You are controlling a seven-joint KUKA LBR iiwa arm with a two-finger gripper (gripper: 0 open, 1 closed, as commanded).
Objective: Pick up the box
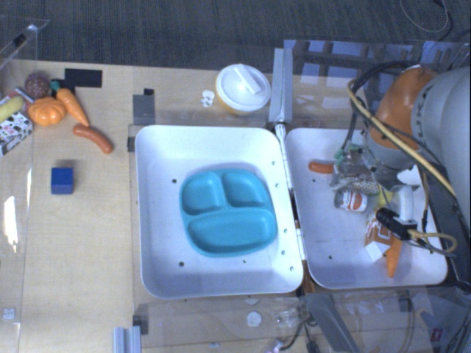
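A small orange and white box [377, 237] lies in the right bin [331, 263], near its front right, partly under a black cable. An orange carrot [394, 259] rests against it. My gripper [355, 176] hangs over the middle of the right bin, up and to the left of the box and apart from it. Directly beneath the gripper lies a small silver and red can [353, 200]. The arm's grey body and orange band [401, 101] cover the bin's far right side.
An orange sausage [321, 167] lies left of the gripper. A blue divided plate [228, 212] sits in the left bin [158, 197]. A white lidded bowl [243, 87] stands behind the bins. Toy food [59, 109] and a blue cube [62, 180] lie on the bench at left.
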